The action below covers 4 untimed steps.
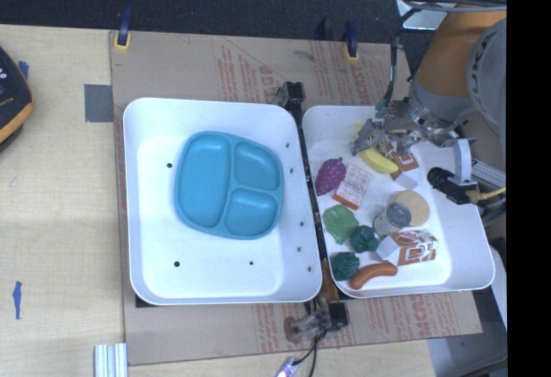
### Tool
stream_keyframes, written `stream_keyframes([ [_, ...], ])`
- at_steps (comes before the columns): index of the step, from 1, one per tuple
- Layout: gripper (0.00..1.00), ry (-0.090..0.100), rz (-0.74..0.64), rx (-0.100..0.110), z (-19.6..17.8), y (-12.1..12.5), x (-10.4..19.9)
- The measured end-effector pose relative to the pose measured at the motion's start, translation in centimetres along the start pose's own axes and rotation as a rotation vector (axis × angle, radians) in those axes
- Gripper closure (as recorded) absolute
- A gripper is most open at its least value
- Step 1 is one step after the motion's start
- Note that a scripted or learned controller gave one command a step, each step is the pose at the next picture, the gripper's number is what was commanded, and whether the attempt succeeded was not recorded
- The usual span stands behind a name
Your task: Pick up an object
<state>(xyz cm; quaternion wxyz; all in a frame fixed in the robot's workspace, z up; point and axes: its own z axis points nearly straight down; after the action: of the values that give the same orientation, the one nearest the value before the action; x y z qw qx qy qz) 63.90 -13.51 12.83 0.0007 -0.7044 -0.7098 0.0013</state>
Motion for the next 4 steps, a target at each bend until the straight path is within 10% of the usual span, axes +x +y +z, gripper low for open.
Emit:
stream_keyframes([
  [1,0.00,0.000,0.005,-0.001,-1.2,1.7,-5.0],
  [4,0.00,-0.002,0.001,0.000,3.5,1.8,3.1],
])
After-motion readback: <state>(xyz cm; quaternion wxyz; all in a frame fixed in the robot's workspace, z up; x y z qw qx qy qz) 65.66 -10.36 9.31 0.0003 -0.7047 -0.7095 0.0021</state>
